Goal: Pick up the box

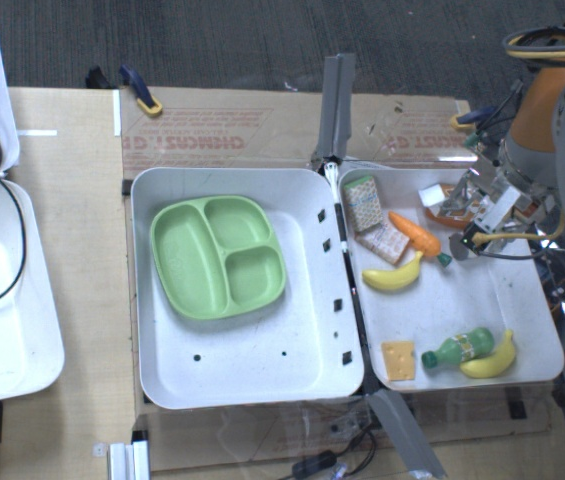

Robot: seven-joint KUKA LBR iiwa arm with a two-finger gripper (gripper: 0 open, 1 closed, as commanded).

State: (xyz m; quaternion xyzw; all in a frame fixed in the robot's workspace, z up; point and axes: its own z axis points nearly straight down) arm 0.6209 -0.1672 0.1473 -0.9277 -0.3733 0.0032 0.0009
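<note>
End effector (459,208) (grip state unclear) low in right bin (522,298), box (363,204) apart

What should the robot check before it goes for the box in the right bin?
1. Box in view, at the back left corner of the right bin: ok.
2. Box top uncovered: ok.
3. Free space around the box: not ok; a packet lies against its near end.
4. Hand above the box: not ok; it sits at the bin's right side.
5. Hand free of other things: cannot tell.
6. Carrot out of the path: not ok.
</note>
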